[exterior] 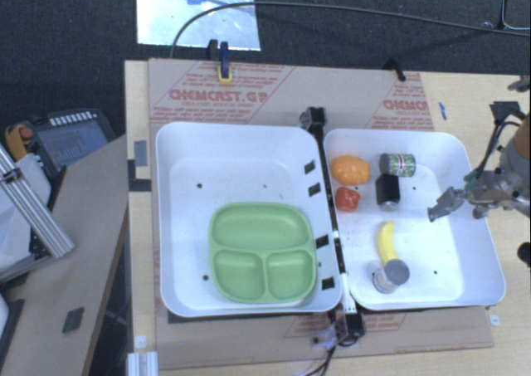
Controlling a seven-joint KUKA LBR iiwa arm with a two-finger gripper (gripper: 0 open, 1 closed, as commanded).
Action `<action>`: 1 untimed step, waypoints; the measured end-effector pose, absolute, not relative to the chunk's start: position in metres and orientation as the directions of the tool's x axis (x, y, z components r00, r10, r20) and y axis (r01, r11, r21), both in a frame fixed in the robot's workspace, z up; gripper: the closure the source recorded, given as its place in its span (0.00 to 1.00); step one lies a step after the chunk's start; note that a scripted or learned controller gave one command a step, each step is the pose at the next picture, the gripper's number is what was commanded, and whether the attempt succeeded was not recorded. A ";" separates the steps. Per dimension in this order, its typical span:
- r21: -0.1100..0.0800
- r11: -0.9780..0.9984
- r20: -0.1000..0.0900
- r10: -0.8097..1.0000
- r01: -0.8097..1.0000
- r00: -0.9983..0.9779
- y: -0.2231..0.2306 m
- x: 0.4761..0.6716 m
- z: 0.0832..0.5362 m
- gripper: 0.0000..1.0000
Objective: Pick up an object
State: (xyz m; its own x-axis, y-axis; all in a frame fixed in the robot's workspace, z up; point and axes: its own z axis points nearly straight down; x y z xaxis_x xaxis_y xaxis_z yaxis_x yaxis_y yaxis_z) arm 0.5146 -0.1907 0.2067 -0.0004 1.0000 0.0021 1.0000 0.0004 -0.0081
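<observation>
The end effector (440, 208) hangs over the right bin (477, 279), near its right side; I cannot tell if it is open or closed, and nothing is seen in it. In this bin, left part: an orange (351, 169), a red tomato (347, 197), a green can (398, 164), a black cylinder (387, 190), a banana (386, 241) w/ a grey can (391, 274) touching its lower end. The left bin (178, 192) holds a green divided plate (261, 251).

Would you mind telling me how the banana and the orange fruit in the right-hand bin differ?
The banana is yellow and long; the orange fruit is orange and round. The banana lies toward the bin's near edge, its end against a grey-capped object; the orange fruit sits at the far left corner, above a small red item. Both rest in the right-hand bin.
</observation>
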 end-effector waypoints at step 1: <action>0.001 0.003 0.000 1.000 1.000 -0.003 -0.191 0.517 0.211 0.00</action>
